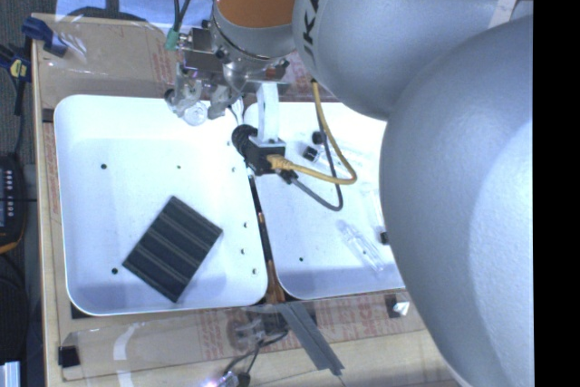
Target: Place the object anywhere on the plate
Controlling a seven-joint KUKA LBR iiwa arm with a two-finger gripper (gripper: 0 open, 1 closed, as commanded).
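Here, in the camera view, 2 white bins are seen side by side, and the arm [362, 23] is reached across from the right to the far edge of the left bin [82, 195]. The gripper [195, 100] is hung over that bin's far rim. Whether it is spread or pressed together cannot be told, since its tip is lost in glare and clutter. A small clear shape [192, 112] is seen at the tip. It may be the object, but it cannot be settled whether this is a carried thing or part of the tool.

The plate [172, 247], a dark ribbed rectangle, is laid flat on the floor of the left bin toward its near side. From the gripper it lies toward the picture's bottom and slightly left, well apart. Its long axis is run from upper right to lower left, with 1 corner pointed toward the gripper.

In the right bin [299, 267] a faint clear item [361, 242] is laid, its long axis slanted from upper left to lower right; it could equally be the object. A yellow cable [328, 160] is looped over that bin.

If the object is judged to be at the tip, a travel toward the near side is called for.
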